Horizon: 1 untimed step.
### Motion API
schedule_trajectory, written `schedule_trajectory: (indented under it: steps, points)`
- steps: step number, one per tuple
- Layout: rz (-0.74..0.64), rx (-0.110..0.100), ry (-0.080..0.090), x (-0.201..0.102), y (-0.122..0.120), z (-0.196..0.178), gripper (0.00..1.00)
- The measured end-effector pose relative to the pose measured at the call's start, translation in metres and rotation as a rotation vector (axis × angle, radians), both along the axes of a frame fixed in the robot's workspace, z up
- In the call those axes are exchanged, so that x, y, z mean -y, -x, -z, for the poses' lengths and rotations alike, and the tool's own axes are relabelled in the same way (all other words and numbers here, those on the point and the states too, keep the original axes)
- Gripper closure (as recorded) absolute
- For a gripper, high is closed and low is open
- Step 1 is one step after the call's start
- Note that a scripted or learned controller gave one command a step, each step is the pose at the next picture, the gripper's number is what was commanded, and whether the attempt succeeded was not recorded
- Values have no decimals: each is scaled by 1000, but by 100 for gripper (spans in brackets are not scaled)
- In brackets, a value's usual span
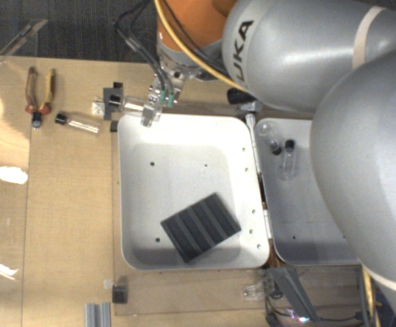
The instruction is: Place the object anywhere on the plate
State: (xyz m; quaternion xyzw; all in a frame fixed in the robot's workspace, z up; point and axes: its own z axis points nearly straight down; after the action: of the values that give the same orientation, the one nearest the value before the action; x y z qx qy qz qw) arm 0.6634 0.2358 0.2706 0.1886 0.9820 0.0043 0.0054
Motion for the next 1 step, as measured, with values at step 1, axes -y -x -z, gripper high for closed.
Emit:
schedule_trajectory:
  steps: [1]
  points:
    - [-61, -8, 5, 0, 4, 101, 100]
